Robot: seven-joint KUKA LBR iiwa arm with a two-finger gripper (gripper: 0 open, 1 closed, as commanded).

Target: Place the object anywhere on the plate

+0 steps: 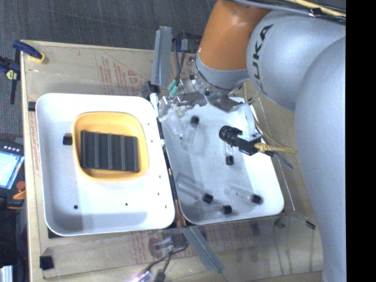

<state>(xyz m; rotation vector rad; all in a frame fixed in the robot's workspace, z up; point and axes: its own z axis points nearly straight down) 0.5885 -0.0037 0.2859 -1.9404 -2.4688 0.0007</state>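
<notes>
At the lower edge of the frame a tangle of wires (161, 248) lies on the wooden bench (88, 69), too blurred to follow. Just above it sit the two bins: the left bin (100, 219) and the right bin (235, 218), edges touching. The things to be moved are the clear tubes (207, 198) with black caps, lying loose in the right bin. Their see-through bodies almost vanish against the white floor, so mostly the caps stand out: three along the lower part of the bin, one near the middle and one toward its upper left. How many there are in all is hard to count. In the left bin, left of centre in the frame, lies the yellow plate (108, 119), rounded at the corners, with a dark ribbed block (110, 150) covering most of it. A small black piece (67, 138) lies just off its left rim. The gripper (171, 103) hangs over the upper left corner of the right bin, near the seam between the bins. Glare and clutter blur it, so I cannot tell whether it is open or closed, or whether it has hold of anything. The grey arm (305, 57) fills the upper right, cut off by the frame and hiding the right bin's far corner.
</notes>
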